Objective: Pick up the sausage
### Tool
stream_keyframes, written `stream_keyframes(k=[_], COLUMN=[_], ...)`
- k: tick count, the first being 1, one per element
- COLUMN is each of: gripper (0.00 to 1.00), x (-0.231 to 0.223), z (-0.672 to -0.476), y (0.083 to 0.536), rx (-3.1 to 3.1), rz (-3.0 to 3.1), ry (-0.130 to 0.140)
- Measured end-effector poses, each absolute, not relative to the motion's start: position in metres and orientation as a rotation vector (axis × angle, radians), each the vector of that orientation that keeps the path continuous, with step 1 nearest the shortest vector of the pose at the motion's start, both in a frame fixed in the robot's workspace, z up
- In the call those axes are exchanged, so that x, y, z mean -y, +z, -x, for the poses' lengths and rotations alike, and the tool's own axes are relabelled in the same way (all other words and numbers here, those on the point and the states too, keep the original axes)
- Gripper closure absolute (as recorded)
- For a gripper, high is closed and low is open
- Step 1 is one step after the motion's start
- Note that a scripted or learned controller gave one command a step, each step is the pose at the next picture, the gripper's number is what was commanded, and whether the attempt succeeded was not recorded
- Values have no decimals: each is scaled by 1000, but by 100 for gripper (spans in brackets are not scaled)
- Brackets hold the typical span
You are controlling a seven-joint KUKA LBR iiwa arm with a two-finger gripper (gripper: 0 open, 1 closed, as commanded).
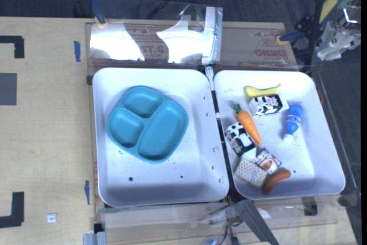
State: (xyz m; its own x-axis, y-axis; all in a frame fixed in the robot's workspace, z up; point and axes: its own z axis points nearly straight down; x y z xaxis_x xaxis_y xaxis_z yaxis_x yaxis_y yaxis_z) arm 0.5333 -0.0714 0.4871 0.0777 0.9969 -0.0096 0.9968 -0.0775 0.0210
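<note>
The surface [40,123] is pale wood with dark square marks along its left edge and bits of blue tape. Two shallow white bins sit on it side by side, their inner rims touching down the middle.

The left bin [114,181] carries a blue divided plate [148,123] with three compartments, lying toward the bin's upper left part, apart from the walls.

The right bin [321,163] carries the small items. Near its top edge lies a yellow banana [262,90], and just below it, touching or nearly so, a black-and-white cow-print carton [268,105]. A blue bottle [292,121] lies toward the right edge, well apart from the others. An orange carrot [249,126] lies on a slant near the bin's middle, its lower end against a second cow-print carton [239,138] close to the left edge. Below these, near the bottom edge, sits a patterned packet [250,170] with a small can [266,162] touching it. The sausage [276,179], reddish brown, lies by the bottom edge, just beside the packet and the can.

At the upper right, off the bins, the claw [338,37] hangs pale and blurred; whether it is spread or pressed together I cannot tell.
</note>
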Motion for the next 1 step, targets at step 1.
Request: stream_keyframes(k=[1], gripper=[100], x=[70], z=[-535], y=[498], rx=[-2120], rz=[-2283], ry=[14])
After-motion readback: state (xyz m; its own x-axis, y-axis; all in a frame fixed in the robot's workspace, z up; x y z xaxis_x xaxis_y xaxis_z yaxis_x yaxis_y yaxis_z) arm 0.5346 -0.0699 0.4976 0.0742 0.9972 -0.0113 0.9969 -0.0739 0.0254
